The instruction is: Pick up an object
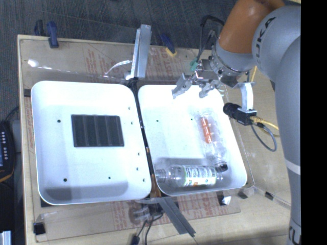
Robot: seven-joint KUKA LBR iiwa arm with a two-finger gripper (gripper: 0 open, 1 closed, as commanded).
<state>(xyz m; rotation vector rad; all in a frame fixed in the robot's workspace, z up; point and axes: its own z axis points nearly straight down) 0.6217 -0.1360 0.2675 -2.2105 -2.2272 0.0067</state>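
Observation:
My gripper point(194, 89) hangs over the far edge of the right bin point(168, 137), its two fingers spread apart with nothing between them. Below it in that bin lies a clear plastic packet holding an orange item point(207, 129), running from the middle toward the near right. A clear plastic bottle point(189, 175) with a printed label and a dark cap rests on its side along the bin's near wall. The gripper is well above and behind both objects, touching neither.
The left bin point(51, 137) holds a dark ribbed rectangular pad point(97, 130). A metal divider bar point(140, 52) rises between the bins at the back. A black connector with a yellow cable point(245, 115) hangs by the right bin's right rim.

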